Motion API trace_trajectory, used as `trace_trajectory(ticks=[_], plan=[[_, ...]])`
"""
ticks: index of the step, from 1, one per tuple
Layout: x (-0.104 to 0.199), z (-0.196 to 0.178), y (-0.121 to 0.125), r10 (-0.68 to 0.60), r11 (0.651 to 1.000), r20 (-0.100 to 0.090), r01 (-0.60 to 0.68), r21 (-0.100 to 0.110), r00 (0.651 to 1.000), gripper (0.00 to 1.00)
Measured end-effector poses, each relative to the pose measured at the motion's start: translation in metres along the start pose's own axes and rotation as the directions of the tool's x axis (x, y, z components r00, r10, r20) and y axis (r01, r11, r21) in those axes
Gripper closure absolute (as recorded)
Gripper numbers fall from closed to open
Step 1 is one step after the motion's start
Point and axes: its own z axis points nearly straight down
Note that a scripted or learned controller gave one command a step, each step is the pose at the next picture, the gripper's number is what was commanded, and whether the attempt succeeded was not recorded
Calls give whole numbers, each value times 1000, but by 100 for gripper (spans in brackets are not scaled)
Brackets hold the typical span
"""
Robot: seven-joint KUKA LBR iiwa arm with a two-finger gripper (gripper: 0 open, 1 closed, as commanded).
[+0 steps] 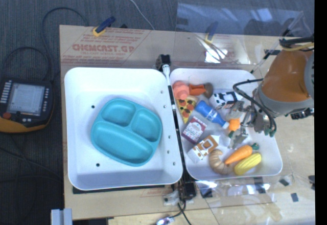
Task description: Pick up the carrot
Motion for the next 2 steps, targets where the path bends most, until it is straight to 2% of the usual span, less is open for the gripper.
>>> trace_trajectory(ticks=[1, 2], plan=[[-54, 16, -14, 193, 981, 5, -193, -3, 981, 0], [-56, 4, -10, 188, 982, 6, -187, -4, 982, 100]])
